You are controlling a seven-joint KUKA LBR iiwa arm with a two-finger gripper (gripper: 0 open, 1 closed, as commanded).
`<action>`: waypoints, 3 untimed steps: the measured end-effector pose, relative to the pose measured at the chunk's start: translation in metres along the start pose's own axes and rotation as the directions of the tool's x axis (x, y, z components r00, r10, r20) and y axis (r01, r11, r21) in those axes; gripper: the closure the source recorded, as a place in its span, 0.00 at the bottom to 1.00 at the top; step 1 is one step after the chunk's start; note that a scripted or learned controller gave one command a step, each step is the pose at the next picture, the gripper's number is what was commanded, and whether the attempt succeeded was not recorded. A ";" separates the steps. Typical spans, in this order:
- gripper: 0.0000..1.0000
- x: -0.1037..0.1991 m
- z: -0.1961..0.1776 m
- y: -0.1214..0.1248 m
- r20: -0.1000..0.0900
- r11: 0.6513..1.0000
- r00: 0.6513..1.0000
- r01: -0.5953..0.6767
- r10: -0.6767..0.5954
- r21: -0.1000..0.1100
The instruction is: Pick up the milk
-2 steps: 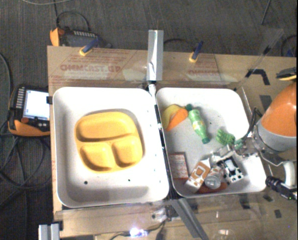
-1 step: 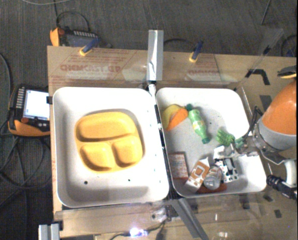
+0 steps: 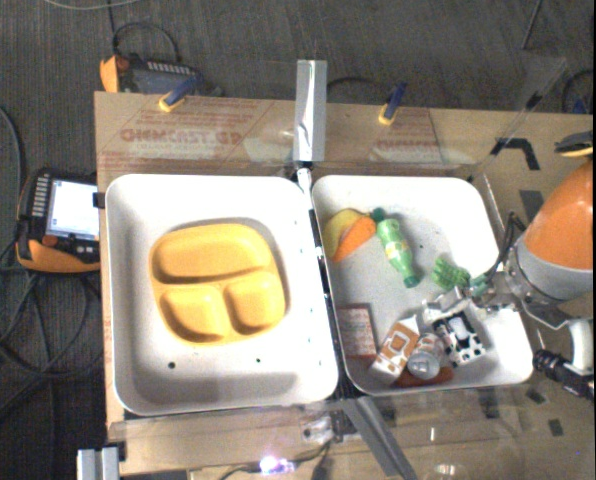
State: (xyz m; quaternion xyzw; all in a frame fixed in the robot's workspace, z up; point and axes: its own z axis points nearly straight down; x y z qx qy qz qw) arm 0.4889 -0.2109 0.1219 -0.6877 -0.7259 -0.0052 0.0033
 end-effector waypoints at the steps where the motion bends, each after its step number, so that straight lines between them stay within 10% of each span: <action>1: 0.00 0.010 0.033 -0.003 0.018 0.999 0.999 0.036 -0.036 -0.003; 2: 1.00 0.010 0.024 -0.001 0.018 0.999 0.999 0.037 -0.036 -0.006; 3: 1.00 0.071 -0.074 -0.001 0.013 1.000 1.000 -0.021 0.021 0.005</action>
